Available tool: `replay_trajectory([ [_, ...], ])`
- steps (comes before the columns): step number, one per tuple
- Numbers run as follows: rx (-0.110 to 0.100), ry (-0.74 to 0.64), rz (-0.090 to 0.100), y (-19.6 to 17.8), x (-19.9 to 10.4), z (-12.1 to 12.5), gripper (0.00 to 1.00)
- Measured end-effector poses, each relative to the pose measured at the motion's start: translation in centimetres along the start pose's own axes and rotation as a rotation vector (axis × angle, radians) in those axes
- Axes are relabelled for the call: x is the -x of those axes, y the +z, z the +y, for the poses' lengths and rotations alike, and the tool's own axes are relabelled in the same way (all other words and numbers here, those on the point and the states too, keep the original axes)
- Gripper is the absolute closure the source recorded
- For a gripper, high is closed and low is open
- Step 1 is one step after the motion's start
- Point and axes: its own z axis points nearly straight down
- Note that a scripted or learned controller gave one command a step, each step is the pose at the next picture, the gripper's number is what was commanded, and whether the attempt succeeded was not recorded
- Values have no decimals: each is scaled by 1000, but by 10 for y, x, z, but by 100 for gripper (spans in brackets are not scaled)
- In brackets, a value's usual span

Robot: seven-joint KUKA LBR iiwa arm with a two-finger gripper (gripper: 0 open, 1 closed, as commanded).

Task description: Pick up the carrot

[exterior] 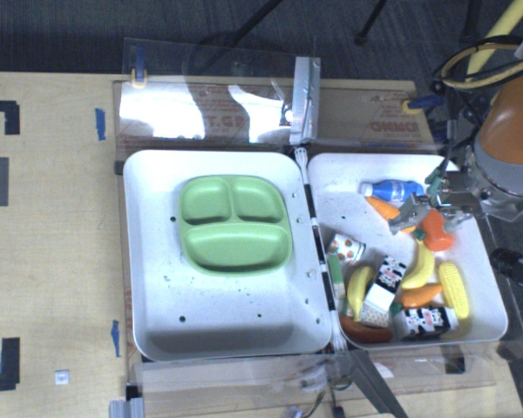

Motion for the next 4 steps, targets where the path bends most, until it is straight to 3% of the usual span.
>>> replay_trajectory([
  [1, 1, 6, 1, 99, 17, 68, 0],
  [2, 3, -35, 0, 161, 36, 77, 0],
  [3, 11, -322, -3, 175, 11, 103, 0],
  [4, 15, -321, -3, 166, 12, 105, 100],
])
